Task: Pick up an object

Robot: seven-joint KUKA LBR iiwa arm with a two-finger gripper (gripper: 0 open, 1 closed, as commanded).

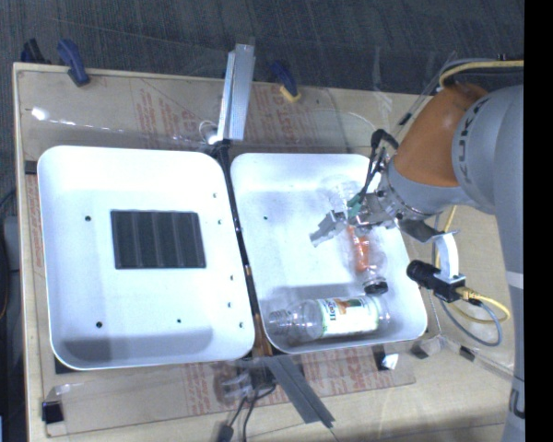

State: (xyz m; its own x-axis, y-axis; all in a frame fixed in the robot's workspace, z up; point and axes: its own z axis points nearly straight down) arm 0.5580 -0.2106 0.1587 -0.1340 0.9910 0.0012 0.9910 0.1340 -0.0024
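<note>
1. Pale plywood forms the bench [120, 394], which carries two shallow white bins side by side, with dark carpet beyond its far edge.
2. Inside the right bin [276, 201], a small clear bottle with orange contents [361, 254] lies on its side toward the bin's right wall, its dark cap pointing at the near edge.
3. Directly over the far end of that small bottle sits the gripper [355, 212], so the bottle's upper end is right at or under the tool (whether they touch cannot be told).
4. How the gripper's grip stands cannot be told either: clear plastic glare and the tool's own body blur that spot.
5. A larger clear bottle with a green and white label [327, 317] lies on its side along the right bin's near wall, just beside the small bottle's capped end and well below the gripper.
6. Above the gripper rises the arm [484, 145], grey with an orange band, reaching in from the right.
7. Further out, the left bin [64, 247] holds a dark ribbed rectangular panel [158, 238] lying flat near its middle.
8. Blue clamps [72, 63] grip the bench's far edge, and a metal bar [236, 90] stands between the bins at the back.
</note>
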